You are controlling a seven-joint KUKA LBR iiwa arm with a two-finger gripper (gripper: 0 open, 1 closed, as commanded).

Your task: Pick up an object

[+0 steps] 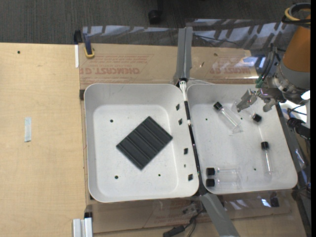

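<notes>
My gripper [256, 102] hangs over the far right part of the right bin [291, 181], its two grey fingers spread open with nothing between them. A small black cap [256, 117] lies on the bin floor just below the fingertips. To its left lies a clear tube with a black cap [225, 114]. Another clear capped tube [266, 157] lies near the bin's right wall. Two more clear capped tubes [223, 177] lie side by side at the front. A black ribbed pad [144, 142] lies flat in the middle of the left bin [91, 132].
A grey divider bar [183, 53] runs back from between the bins. Cardboard [128, 65] lies behind the bins and a wooden bench top [39, 132] spreads to the left. Black clips [187, 122] line the shared wall.
</notes>
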